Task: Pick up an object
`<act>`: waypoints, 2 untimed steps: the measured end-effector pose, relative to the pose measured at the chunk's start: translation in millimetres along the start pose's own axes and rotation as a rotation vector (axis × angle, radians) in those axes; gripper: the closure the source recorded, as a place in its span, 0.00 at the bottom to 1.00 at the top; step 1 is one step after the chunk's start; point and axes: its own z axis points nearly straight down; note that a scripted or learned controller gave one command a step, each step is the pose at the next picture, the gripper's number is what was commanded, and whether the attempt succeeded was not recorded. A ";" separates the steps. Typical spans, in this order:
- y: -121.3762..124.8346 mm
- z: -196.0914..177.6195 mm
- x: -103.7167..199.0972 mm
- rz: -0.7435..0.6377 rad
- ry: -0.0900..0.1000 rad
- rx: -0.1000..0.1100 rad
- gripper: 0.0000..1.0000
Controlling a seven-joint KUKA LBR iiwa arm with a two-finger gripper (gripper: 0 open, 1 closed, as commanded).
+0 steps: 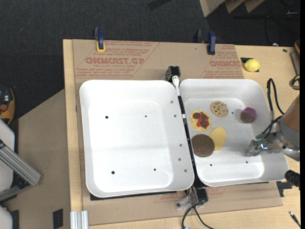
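The right bin [228, 175] holds several small toy foods. A tan chocolate-chip cookie [219, 109] lies near its back, with a yellow slice with red topping [200, 119] to its left. A dark brown disc [203, 145] sits in front of that, touching a pale yellow piece [218, 137]. A purple lump [248, 114] rests toward the right wall. My gripper [256, 148] hangs low over the bin's right front part, below the purple lump and well to the right of the yellow piece. Nothing shows in its grasp.
The left bin [128, 185] lies beside the right one, with a black hinge strip [183, 128] between them. A yellow ball [251, 65] sits on the board behind the right bin. Blue clamps [211, 43] hold the board's back edge. Cables [270, 94] run along the right.
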 end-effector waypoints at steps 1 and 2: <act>0.9 4.0 -0.4 0.000 -0.002 -0.003 1.00; 14.8 -75.8 -0.9 -0.002 -0.007 -0.012 1.00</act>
